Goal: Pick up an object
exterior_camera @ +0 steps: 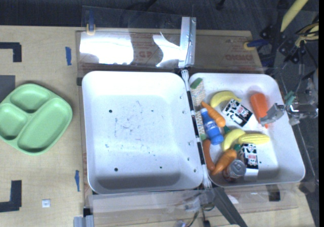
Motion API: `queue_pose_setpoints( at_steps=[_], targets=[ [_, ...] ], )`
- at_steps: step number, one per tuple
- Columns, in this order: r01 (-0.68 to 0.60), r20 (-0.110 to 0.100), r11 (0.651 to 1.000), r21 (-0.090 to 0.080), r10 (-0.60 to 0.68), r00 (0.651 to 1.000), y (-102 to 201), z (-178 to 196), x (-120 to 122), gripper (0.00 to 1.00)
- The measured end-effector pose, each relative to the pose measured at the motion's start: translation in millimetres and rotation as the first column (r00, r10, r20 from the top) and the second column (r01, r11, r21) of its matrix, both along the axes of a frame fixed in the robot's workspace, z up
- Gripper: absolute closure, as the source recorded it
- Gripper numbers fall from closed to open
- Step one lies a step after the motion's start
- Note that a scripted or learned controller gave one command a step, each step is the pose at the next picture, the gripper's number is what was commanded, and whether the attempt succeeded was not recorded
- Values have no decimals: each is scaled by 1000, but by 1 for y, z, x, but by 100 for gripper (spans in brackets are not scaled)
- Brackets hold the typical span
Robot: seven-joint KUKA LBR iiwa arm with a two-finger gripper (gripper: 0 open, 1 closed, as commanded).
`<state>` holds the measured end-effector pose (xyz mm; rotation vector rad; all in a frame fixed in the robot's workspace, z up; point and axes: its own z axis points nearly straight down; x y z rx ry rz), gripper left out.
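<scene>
My end effector [277,112] sits at the right edge of the right bin [291,162], just beside an orange cylinder [258,104]; I cannot tell what state it is in. Bananas [223,98], carrots [214,113], a blue bottle [211,127] and a can [236,168] crowd that bin. The left bin [135,129] lies mid-frame on the surface [35,43].

Bench [45,43] bears two white bins [136,129], green tray [33,118].
</scene>
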<state>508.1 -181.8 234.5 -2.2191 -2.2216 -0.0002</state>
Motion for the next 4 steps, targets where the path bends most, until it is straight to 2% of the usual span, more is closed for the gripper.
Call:
queue_pose_setpoints(
  at_steps=[1, 2, 3, 4],
  targets=[
    [-108, 1, 994, 0, 108, 994, -3, -5, -5, 0],
    [-156, 1, 988, 0, 156, 988, 12, -57, 15, 0],
    [-1, 13, 1000, -1, 1, 1000, -17, -116, -25, 0],
    [-81, 6, 997, -2, 81, 997, -16, -148, 24, 0]
  ],
)
